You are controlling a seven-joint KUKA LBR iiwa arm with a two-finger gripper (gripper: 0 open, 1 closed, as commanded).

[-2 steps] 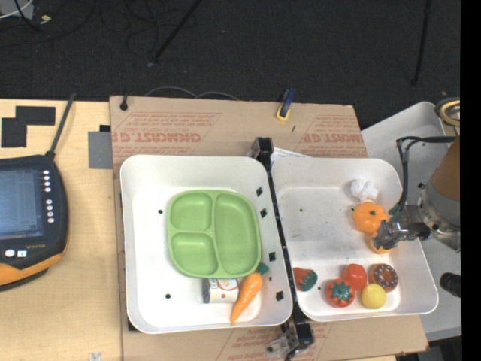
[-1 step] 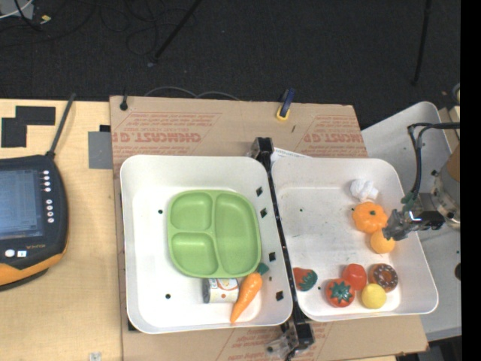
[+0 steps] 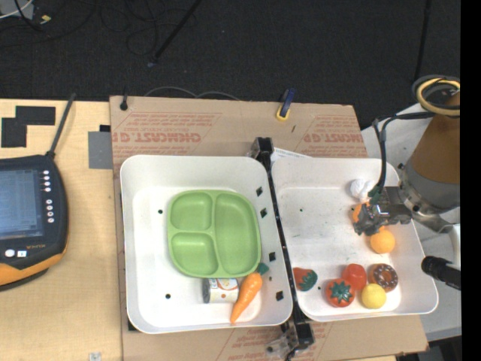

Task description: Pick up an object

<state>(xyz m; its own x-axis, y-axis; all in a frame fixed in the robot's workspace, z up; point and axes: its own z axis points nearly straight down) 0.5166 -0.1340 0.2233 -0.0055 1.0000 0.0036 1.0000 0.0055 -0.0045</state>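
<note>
End effector (image 3: 370, 218) low in the right bin (image 3: 319, 201), just above an orange ball (image 3: 382, 241) lying there; its opening and any grip cannot be determined.

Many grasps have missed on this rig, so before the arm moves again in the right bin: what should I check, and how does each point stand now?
1. Gripper over the right bin: ok.
2. Object seen between the fingers: cannot tell; the view is too small and dark there.
3. Orange ball close beside the gripper: ok, it lies just below it in the view.
4. Target free of neighbours: ok for the orange ball; not ok for the tomato, doughnut and lemon, which crowd together.
5. Left bin's green plate and carrot away from the arm: ok.
</note>
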